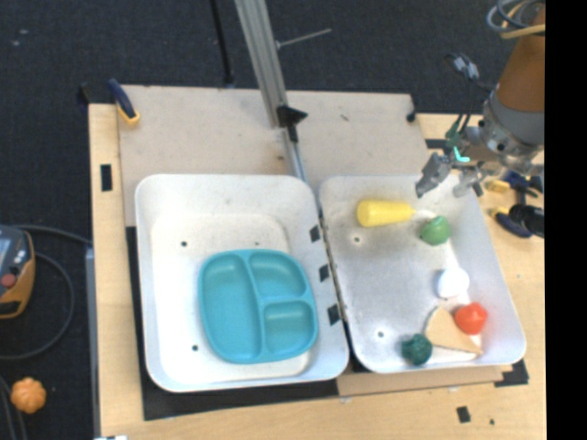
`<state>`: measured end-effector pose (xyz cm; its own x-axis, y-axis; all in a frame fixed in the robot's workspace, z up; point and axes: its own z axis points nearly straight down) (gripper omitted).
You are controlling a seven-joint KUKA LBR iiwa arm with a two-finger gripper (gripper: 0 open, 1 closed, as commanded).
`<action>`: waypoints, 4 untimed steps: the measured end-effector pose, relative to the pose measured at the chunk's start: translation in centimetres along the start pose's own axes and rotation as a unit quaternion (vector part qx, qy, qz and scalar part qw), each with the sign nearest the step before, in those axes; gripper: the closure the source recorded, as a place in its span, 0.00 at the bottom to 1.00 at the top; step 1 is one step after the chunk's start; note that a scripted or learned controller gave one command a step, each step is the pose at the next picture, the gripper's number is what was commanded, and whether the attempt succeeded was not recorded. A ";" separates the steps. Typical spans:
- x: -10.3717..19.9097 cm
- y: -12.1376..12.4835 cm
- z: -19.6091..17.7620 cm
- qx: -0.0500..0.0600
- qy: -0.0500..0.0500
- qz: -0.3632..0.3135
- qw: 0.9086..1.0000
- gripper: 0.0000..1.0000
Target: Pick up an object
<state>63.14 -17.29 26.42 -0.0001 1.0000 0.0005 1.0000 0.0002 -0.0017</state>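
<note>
The right bin (385, 291) holds a yellow cone-shaped toy (383, 213), a light green ball (435, 231), a small white piece (451, 283), a red ball (470, 318), a tan wedge (448, 335) and a dark green lump (416, 348). My gripper (451, 179) hangs over the bin's far right corner, above and to the right of the yellow toy and just beyond the light green ball. Its fingers stand spread apart with nothing between them.
A teal divided plate (259, 304) lies in the left bin (174, 209). A metal post (266, 53) rises behind the bins. An orange ball (27, 393) and a device (14, 273) sit off the bench at the left; tools (518, 211) lie at the right.
</note>
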 end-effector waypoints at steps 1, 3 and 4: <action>0.0 0.1 -0.2 -0.002 0.000 0.000 1.000 0.00; 0.4 0.8 11.9 0.001 -0.001 -0.001 1.000 0.00; 0.3 0.8 16.6 0.000 -0.001 0.000 1.000 0.00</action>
<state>63.91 -16.98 9.84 -0.0008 1.0000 -0.0014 1.0000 0.0008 -0.0019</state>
